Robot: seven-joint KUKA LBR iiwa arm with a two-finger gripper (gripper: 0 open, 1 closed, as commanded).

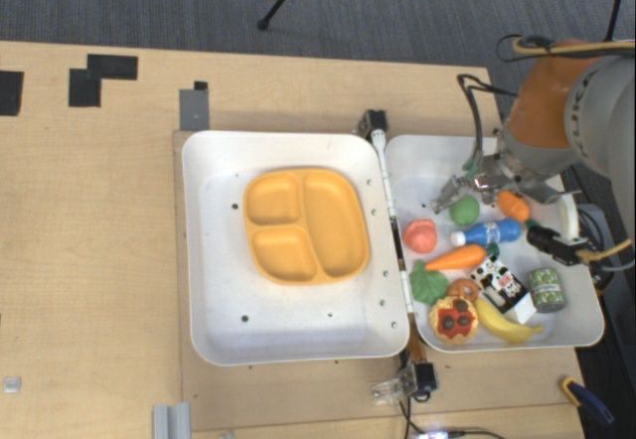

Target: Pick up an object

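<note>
The right bin (pixel 417 161) holds a pile of toy foods. Among them are a green ball (pixel 464 211), a blue bottle (pixel 495 232), an orange piece (pixel 514 204), a pink cup (pixel 419 234), a carrot (pixel 459 257) and a banana (pixel 508 324). My gripper (pixel 457 193) hangs over the upper middle of this bin, just above and left of the green ball. Its fingers are spread open with nothing between them.
The left bin (pixel 214 258) carries a yellow divided plate (pixel 303 225). A green leafy toy (pixel 427 283), a black and white box (pixel 498 284), a green can (pixel 546 289) and a red and yellow toy (pixel 455 318) crowd the right bin's front. A clamp (pixel 375 122) sits between the bins at the back.
</note>
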